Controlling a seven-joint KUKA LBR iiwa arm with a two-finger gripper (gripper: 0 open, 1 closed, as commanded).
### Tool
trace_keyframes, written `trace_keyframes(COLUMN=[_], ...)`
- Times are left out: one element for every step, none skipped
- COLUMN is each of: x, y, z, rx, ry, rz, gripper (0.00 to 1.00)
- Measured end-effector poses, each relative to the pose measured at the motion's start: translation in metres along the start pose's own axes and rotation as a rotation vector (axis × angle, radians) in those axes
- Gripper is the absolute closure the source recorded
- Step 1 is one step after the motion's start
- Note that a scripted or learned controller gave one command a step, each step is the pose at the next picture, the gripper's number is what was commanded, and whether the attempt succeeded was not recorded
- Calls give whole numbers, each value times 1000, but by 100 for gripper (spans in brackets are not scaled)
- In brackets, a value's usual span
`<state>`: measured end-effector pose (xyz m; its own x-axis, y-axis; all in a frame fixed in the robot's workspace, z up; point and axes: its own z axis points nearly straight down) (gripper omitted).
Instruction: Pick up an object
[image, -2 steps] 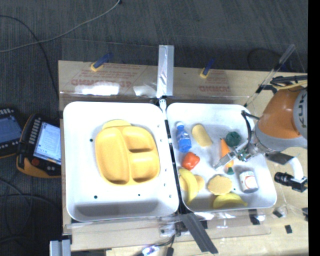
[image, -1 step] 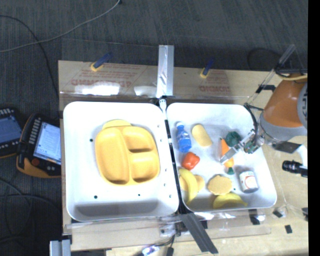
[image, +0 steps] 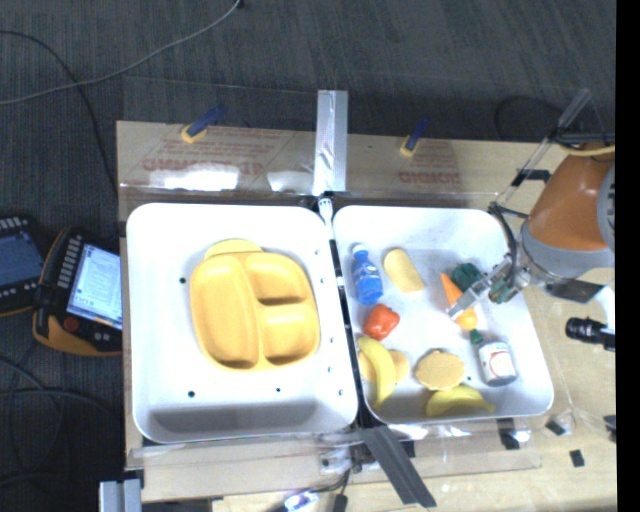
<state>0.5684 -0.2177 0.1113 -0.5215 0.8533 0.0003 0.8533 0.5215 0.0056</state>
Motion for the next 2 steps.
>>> trace_keyframes(x=[32, 84], y=[93, 98], z=[-14, -86], rx=[5, 7], ry=[0, -1], rz=[123, 237], gripper=[100, 100])
